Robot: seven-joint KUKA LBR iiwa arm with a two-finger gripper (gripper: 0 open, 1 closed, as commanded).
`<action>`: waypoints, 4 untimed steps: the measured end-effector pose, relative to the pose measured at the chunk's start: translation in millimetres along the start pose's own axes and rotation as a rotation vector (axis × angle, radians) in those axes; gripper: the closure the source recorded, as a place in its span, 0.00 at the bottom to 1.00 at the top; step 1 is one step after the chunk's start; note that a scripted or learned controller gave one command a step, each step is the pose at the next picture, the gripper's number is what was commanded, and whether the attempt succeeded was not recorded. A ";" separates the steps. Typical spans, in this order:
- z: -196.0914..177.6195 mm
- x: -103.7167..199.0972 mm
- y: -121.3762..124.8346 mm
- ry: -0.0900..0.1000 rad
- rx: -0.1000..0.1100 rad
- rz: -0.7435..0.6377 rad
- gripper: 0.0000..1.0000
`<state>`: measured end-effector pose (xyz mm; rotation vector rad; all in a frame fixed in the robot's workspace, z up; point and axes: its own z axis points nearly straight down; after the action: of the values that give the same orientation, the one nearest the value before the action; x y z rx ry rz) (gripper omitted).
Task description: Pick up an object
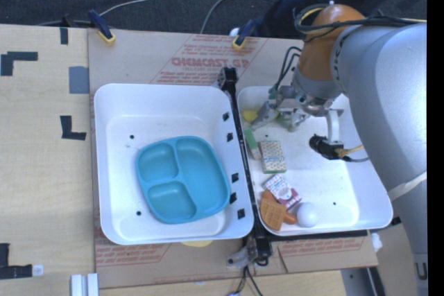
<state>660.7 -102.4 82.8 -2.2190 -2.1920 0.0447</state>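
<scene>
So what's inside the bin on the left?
The left bin holds a blue divided plate. Something yellowish peeks out under the bin's near edge; the rest of it is hidden.

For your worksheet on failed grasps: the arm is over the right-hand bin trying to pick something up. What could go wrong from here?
1. The gripper hangs near the divider at the right bin's far corner; it may strike the wall.
2. The waffle, wrapped packet and white ball lie bunched together, so a grasp may nudge neighbours.
3. The ball may roll away.
</scene>
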 end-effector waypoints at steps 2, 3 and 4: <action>0.0 0.2 0.0 0.000 0.000 -0.001 0.00; 0.1 0.1 0.1 0.000 0.000 -0.001 0.00; -28.3 -15.7 3.4 0.005 -0.021 -0.009 0.00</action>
<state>664.9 -118.0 111.1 -2.2166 -2.2105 0.0164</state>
